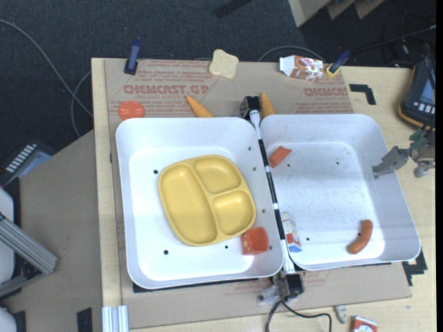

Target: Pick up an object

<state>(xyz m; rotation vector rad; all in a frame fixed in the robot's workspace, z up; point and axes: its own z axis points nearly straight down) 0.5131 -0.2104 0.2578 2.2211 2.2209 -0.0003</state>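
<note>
Sausage (360, 236): you see it low in the right bin (325, 133), lying slanted, long way pointing up-right.
Gripper (400, 159): at the bin's right rim, fingers spread apart, holding nothing.

Two shallow white plastic bins sit side by side, a left bin (138, 185) and a right bin (387, 206). The left one carries one yellow three-compartment plate (206, 199) and one small red block (255, 241). The right one carries one orange-red wedge piece (279, 156), one brown toy sausage (360, 236) and one small white packet with red and blue print (291, 231). Behind the bins on the counter lie two orange toy carrots (199, 107) (266, 104), one tan toy bread slice (223, 63), one flat orange-red disc (131, 109) and one crumpled white-and-red carton (302, 67).
</note>
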